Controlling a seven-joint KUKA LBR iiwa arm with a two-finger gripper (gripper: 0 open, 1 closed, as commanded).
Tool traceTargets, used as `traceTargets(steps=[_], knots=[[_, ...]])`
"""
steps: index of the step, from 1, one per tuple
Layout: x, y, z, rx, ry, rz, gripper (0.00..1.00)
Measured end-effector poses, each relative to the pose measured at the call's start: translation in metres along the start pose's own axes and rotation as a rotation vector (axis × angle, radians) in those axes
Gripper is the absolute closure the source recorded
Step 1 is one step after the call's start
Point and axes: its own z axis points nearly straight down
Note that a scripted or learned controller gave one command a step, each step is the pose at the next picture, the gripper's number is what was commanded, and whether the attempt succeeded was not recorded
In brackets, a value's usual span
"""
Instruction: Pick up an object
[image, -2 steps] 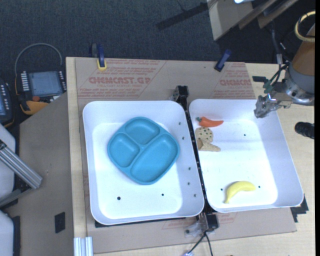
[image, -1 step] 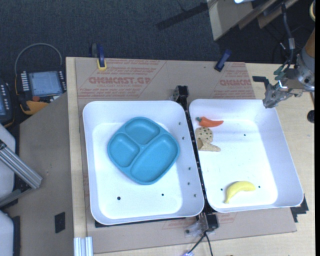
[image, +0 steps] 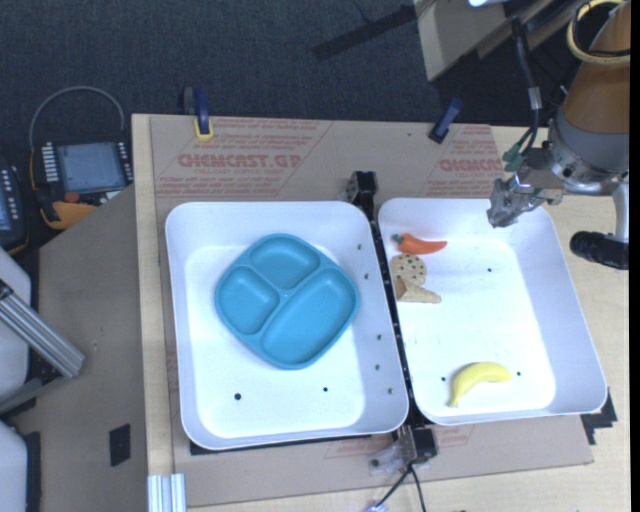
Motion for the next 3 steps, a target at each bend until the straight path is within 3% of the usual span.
traceTargets(steps=[1,3], knots=[[0.059,-0.004,-0.004,-0.001,-0.001,0.0,1.0],[0.166,-0.014,0.023,0.001,0.0,-0.001,1.0]])
